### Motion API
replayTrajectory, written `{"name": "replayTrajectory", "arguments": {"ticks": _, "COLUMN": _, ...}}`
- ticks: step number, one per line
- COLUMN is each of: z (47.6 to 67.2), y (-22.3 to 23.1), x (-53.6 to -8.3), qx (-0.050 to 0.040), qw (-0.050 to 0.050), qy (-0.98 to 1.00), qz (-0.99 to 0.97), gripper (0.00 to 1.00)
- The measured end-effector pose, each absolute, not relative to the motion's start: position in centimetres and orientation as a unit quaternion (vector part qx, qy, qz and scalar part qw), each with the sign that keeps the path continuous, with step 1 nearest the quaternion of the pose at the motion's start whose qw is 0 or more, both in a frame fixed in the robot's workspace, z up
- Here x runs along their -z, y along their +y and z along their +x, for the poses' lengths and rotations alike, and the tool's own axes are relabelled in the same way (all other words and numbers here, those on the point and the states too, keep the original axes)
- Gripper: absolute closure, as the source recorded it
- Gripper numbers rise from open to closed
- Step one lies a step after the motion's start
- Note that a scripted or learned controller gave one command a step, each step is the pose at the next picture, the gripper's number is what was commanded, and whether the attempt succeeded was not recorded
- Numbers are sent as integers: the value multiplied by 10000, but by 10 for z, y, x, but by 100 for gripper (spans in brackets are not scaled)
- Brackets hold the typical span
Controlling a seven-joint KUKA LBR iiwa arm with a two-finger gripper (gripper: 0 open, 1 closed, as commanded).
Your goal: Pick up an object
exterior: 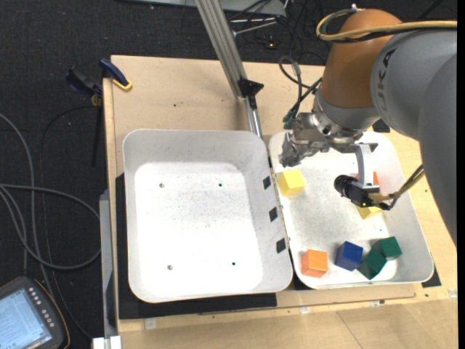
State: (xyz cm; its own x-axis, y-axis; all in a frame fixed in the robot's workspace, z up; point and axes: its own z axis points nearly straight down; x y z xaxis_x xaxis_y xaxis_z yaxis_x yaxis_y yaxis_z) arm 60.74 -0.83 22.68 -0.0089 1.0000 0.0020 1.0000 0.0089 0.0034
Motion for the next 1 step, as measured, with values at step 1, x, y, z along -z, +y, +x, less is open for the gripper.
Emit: {"name": "replayTrajectory", "arguments": {"ticks": 1, "z": 611, "y": 48, "x": -240, "qx": -18, "qw": 1, "qy": 7101, "qz": 7041, "gripper": 100}}
